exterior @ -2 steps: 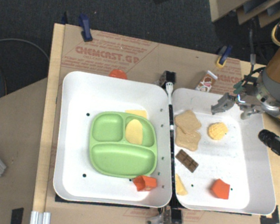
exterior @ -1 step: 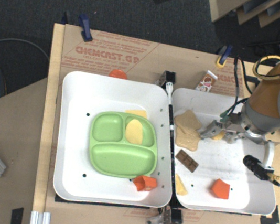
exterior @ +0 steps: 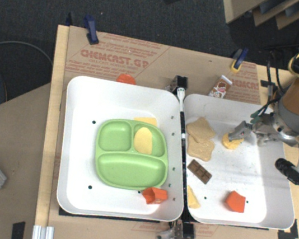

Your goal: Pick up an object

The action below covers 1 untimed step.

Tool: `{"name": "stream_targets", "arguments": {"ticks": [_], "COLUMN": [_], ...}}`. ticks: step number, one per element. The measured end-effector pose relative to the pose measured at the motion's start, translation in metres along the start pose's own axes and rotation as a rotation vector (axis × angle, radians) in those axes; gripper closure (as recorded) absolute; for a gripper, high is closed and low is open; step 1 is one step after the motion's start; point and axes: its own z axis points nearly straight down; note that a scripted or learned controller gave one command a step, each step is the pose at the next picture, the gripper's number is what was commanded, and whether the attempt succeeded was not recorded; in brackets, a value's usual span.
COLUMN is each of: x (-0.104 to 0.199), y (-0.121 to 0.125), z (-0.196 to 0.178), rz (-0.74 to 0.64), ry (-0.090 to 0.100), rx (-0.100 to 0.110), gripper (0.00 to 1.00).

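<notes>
My gripper (exterior: 242, 134) hangs low over the back of the right bin (exterior: 274, 188), reaching in from the right. Its tip is right at a small yellow piece (exterior: 231, 141) on the bin floor; I cannot make out whether it touches it. Elsewhere in that bin lie two tan bread-like slices (exterior: 200, 139), a brown chocolate bar (exterior: 199, 171), an orange block (exterior: 236, 201) and a yellow wedge (exterior: 192, 197) at the front left.
The left bin (exterior: 76, 132) holds a green divided plate (exterior: 129, 166) with a yellow item (exterior: 144, 139) in one compartment, and an orange piece (exterior: 154, 195) at its front. A small packet (exterior: 220, 87) and blue clamps (exterior: 90, 29) sit behind the bins.
</notes>
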Motion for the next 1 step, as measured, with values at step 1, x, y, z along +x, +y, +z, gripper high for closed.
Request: {"name": "stream_targets", "arguments": {"ticks": [1], "x": [0.0558], "y": [-0.0006], "z": [0.0167], "rz": [-0.006], "ry": [0.007], "rx": [0.009], "gripper": [0.00]}}
